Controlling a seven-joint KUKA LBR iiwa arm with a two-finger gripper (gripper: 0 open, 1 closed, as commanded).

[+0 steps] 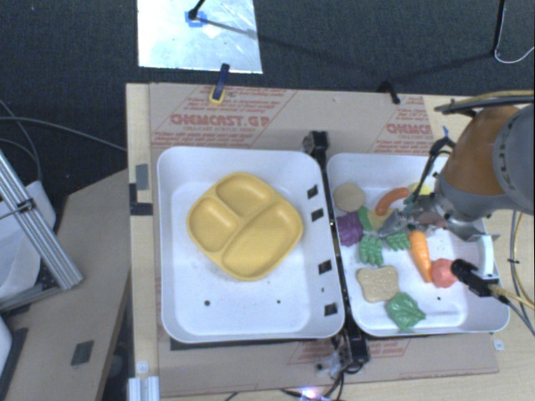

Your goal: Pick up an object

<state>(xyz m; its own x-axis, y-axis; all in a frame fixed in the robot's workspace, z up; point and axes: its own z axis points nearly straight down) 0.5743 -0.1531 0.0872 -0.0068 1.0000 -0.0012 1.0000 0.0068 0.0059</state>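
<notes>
Arm (489, 161) comes in over the right bin (368, 324) from the right edge. Gripper (399, 222) sits low in the middle of that bin, right among the toy food. Grip state: cannot tell, the tip is lost in the clutter and nothing is clearly pinned by it.

Right bin contents:
- tan round piece (349, 195) near the far-left corner
- orange sausage-shaped piece (391, 199) just beside it, toward the gripper
- purple piece (349, 229) against the left wall
- green leafy piece (372, 251) just beside the purple one, close under the gripper tip
- carrot (420, 254) near the middle, pointing to the near edge
- red piece (443, 271) touching the carrot's near end
- toast slice (378, 282) toward the near-left
- green lettuce piece (405, 311) at the near edge

Left bin (180, 307) holds a yellow divided plate (244, 224), roughly centred, sitting rotated relative to the bin's edges.

Both bins rest on a cardboard sheet (251, 111) on the bench.
</notes>
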